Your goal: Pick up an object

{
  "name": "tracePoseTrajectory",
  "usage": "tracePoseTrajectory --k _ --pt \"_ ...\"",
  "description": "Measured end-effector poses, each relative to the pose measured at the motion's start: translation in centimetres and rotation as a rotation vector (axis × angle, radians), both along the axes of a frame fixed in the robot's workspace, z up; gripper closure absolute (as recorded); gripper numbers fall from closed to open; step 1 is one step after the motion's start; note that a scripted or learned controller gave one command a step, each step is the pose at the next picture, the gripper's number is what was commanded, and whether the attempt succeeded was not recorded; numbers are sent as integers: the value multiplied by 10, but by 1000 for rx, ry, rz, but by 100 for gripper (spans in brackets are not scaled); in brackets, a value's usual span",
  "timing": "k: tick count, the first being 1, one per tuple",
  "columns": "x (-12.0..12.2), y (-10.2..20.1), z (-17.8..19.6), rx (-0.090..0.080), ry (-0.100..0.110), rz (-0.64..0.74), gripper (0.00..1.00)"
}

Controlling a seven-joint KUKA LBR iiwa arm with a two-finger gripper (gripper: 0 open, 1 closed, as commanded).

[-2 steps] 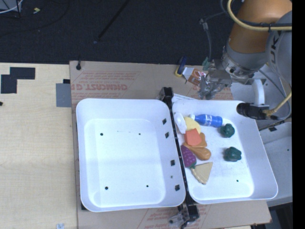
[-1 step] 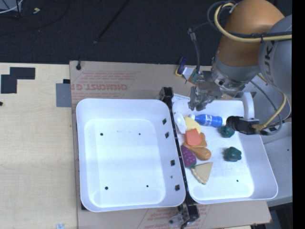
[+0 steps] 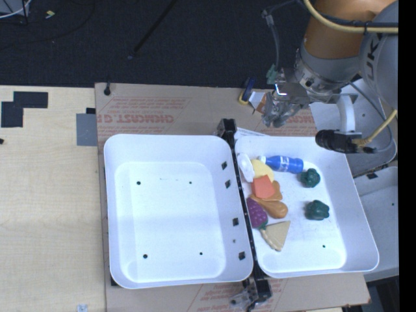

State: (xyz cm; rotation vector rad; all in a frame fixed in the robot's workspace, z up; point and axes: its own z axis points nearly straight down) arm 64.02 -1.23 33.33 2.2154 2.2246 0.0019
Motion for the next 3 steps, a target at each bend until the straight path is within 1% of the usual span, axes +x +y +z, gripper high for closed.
tracePoseTrajectory --k 1,2,3 --pt "4 7 31 1 1 -1 100" --pt "2 -101 0 -3 8 -14 100" --pt "4 -79 9 0 3 -3 100"
